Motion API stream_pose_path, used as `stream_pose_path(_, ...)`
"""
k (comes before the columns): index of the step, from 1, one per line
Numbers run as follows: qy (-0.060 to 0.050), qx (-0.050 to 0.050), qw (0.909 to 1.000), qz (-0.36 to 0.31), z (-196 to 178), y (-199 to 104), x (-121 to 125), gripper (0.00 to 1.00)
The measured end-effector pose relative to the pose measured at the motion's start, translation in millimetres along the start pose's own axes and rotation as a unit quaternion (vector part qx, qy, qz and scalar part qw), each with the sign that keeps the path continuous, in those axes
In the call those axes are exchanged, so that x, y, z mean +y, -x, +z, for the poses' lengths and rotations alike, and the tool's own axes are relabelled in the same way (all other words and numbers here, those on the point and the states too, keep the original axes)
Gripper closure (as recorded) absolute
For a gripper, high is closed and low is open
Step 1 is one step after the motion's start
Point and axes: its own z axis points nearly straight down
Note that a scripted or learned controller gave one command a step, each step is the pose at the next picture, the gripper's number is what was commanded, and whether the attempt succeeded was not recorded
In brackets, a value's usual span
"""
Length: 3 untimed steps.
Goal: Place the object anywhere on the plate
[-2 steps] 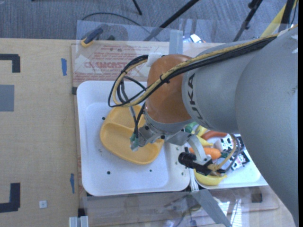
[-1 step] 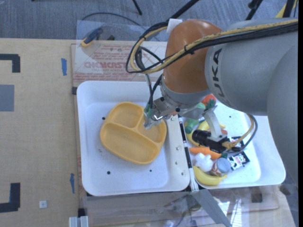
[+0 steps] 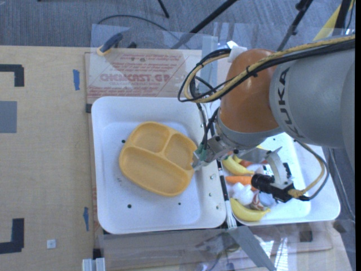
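Left bin (image 3: pixel 107 208) — yellow divided plate (image 3: pixel 158 158), nothing on it. Right bin (image 3: pixel 324 205) — two bananas (image 3: pixel 248 210), an orange carrot-like piece (image 3: pixel 240 180), small white items, all under the arm (image 3: pixel 282 95). Gripper (image 3: pixel 198 158) — at the plate's right rim; jaw state cannot be told.

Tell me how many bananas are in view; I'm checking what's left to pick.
2. One banana lies near the top of the right bin, just under the arm; the other banana lies at that bin's near edge. More may be hidden beneath the arm.
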Motion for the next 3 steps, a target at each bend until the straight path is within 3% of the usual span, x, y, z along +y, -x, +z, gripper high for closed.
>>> stream_pose_path(1, 0.001, -0.001, 0.9996, 0.029, 7.5, -90.6, 30.5, 1.0)
stream_pose_path(2, 0.001, -0.001, 0.9996, 0.029, 7.5, -90.4, 30.5, 0.0)
stream_pose_path(3, 0.0, -0.001, 0.9996, 0.029, 0.2, -90.5, 30.6, 1.0)
